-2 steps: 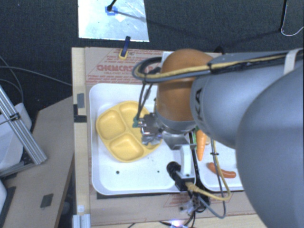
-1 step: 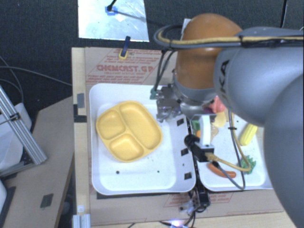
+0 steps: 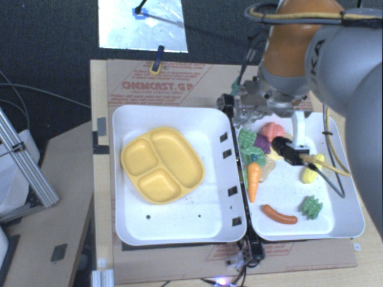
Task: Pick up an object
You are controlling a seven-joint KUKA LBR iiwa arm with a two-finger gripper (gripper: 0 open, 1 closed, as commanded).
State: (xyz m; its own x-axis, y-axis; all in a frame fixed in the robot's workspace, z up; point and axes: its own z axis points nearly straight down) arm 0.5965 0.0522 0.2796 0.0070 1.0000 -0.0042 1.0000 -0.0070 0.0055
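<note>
Two white bins sit side by side on the bench, and the action is over the right bin [image 3: 350,220]. The grey arm [image 3: 341,58] with its orange band reaches in from the right and hangs above that bin's far end. The gripper [image 3: 254,115] sits low near the bin's far left corner, just above the toy food, but its fingers are lost in the dark hardware there, so there's no telling how far apart they stand or whether anything is between them.

Below it lies a tight cluster: a green leafy vegetable [image 3: 246,142] against the bin's left wall, a purple piece [image 3: 262,141] touching it, and a pink piece [image 3: 273,130] just behind.

The carrot [image 3: 253,181] lies near the left wall, long axis running roughly near to far, green top towards the cluster, pointed tip aimed at the near edge.

The sausage [image 3: 279,214] lies near the front of the bin, long axis across the bin, slightly slanted, well apart from the gripper. A small green broccoli-like piece [image 3: 311,207] sits just to its right, and a yellow corn piece [image 3: 311,171] lies further back.

The left bin [image 3: 128,226] holds a yellow divided plate [image 3: 161,164] with three compartments.
</note>
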